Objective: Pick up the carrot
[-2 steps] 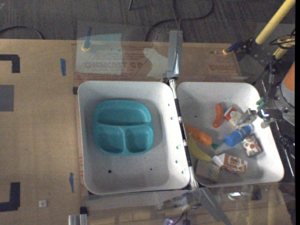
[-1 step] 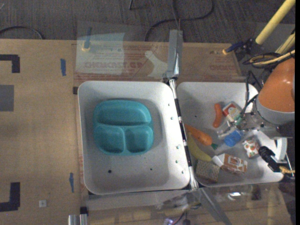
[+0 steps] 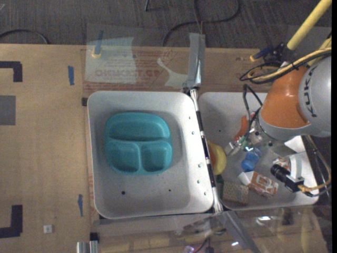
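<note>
- The light is even and fairly bright, coming from overhead; colours look slightly washed and the whole frame is a little soft and grainy.
- The two white bins, the left bin [image 3: 142, 194] and the right bin [image 3: 221, 109], read pale grey rather than pure white, without blown highlights.
- A soft shadow rings the teal tray [image 3: 138, 142], darkest on its right and near sides.
- A clear plastic sheet [image 3: 121, 62] on the far desk [image 3: 42, 141] gives a faint milky glare.
- The arm's orange band [image 3: 284, 104] carries a broad, soft sheen.
- The far floor [image 3: 79, 9] lies dim.
- Small items in the right bin blur together.
</note>
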Controlling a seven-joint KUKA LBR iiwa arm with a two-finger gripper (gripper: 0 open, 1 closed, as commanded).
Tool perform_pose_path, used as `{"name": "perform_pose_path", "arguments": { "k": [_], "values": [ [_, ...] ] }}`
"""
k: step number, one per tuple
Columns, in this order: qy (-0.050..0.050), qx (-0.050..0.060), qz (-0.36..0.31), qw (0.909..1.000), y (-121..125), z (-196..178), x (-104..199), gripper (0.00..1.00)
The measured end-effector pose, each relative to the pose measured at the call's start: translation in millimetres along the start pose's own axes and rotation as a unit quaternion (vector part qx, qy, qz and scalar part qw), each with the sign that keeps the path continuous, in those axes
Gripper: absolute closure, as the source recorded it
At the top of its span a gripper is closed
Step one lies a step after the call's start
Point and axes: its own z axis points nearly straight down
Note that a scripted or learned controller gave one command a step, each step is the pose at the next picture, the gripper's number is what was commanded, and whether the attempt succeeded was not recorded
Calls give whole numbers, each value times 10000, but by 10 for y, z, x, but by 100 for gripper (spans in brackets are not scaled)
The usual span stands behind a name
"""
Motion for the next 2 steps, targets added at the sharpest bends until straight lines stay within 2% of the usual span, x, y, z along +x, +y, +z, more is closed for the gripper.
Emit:
{"name": "perform_pose_path", "arguments": {
  "k": [1,2],
  "values": [
    [-6,-13,36,10000,0,-82,-37,100],
    [60,75,-1036,9946,-427,-949,649,100]
  ]
}}
